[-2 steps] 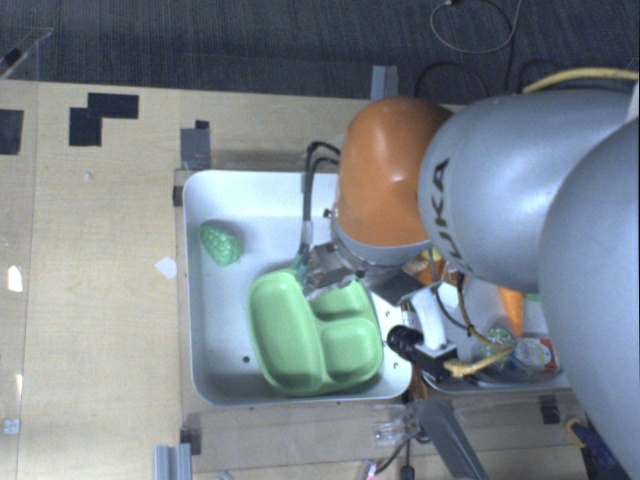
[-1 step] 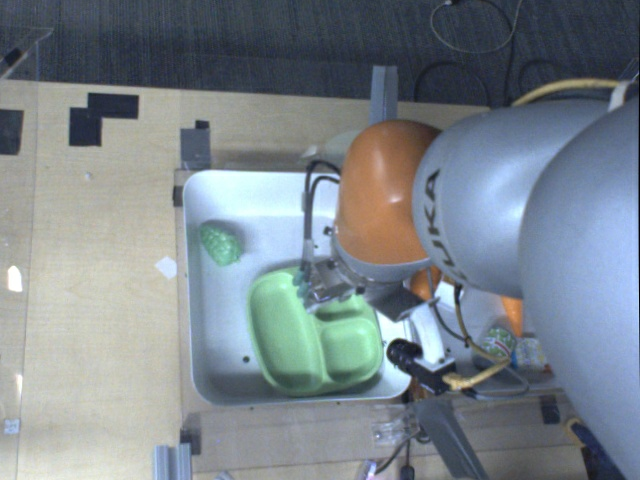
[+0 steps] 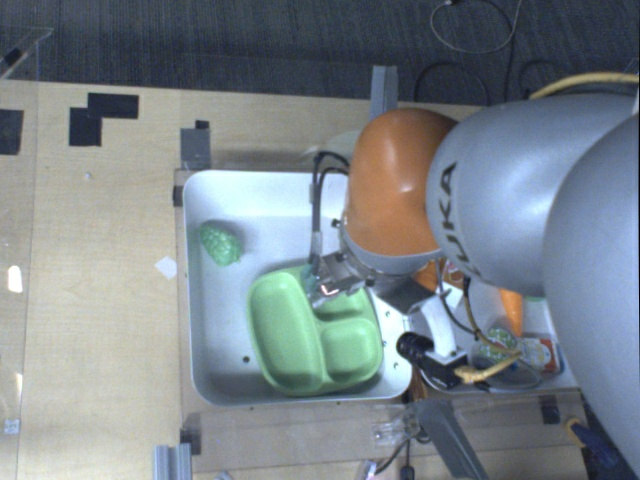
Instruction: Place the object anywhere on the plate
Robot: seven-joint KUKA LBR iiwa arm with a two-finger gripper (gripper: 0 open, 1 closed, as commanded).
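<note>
Gripper [image 3: 328, 286] sits low over the green plate [image 3: 300, 333] near frame centre, probably lined up for a drop, can't tell what it's doing, while the green object [image 3: 219, 243] lies upper left in the bin [image 3: 200, 368].

Glossy green plastic plate [image 3: 300, 333], smooth white bin [image 3: 215, 368], pale wood bench [image 3: 100, 298].

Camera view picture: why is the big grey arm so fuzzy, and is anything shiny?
In the camera view, the arm sits nearest the lens, so it looks soft; light glares off the orange band; the green plate casts a dark shadow in the white bin.
</note>
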